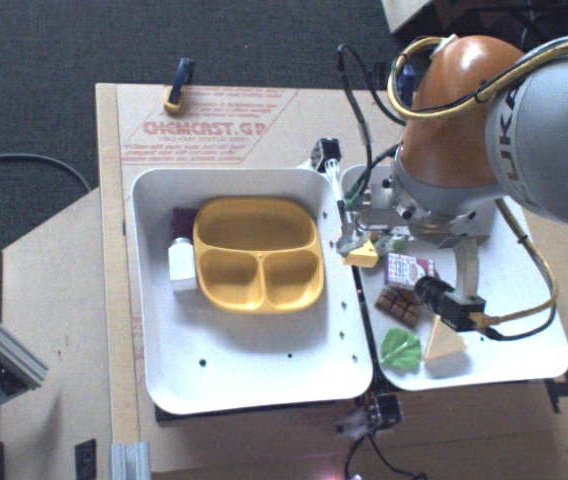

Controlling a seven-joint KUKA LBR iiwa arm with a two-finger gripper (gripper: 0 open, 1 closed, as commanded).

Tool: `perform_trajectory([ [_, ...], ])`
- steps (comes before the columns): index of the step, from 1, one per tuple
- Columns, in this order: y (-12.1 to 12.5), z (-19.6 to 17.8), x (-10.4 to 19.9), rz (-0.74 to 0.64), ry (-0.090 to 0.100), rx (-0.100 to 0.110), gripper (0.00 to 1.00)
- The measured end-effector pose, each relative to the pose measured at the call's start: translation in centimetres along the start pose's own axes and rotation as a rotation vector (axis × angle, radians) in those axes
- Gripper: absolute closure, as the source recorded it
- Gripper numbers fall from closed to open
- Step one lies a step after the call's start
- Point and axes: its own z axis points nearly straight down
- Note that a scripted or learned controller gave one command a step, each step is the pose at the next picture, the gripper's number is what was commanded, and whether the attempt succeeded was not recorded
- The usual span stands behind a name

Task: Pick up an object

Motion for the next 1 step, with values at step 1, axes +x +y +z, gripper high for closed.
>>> perform_trajectory([
  [1,0.83,1.64,-1.09,0.001,-0.001,0.006,1.00],
])
